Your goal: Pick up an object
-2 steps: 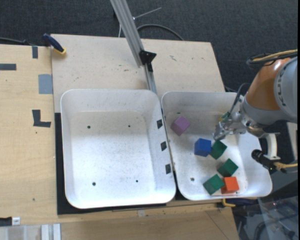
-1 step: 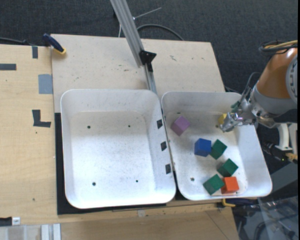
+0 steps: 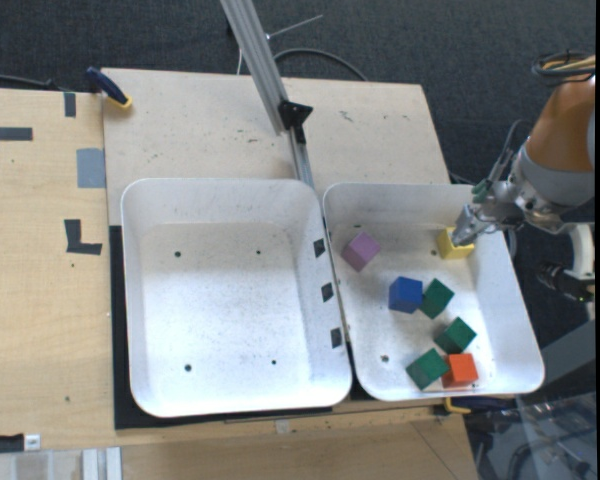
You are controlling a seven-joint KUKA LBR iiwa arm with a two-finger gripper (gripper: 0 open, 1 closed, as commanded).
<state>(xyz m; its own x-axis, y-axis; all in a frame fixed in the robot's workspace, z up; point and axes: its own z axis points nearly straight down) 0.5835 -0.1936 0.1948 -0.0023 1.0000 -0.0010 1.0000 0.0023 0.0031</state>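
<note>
The right bin [image 3: 510, 308] holds several small blocks. A yellow block [image 3: 456, 247] lies near its upper right wall, and my gripper [image 3: 467, 230] comes in from the right and hangs right over it, its tip at the block's upper edge. A pink block [image 3: 360, 251] sits toward the bin's left. In the middle are a blue block [image 3: 405, 294] and a dark green block [image 3: 437, 298] side by side. Lower down lie a green block [image 3: 456, 334], another green block [image 3: 427, 369] and an orange block [image 3: 462, 369].
The left bin [image 3: 140, 268] stands beside the right one. A slanted metal bar [image 3: 260, 53] crosses the back of the bench above the bins. A blue and yellow clamp [image 3: 108, 87] lies at the bench's far left corner.
</note>
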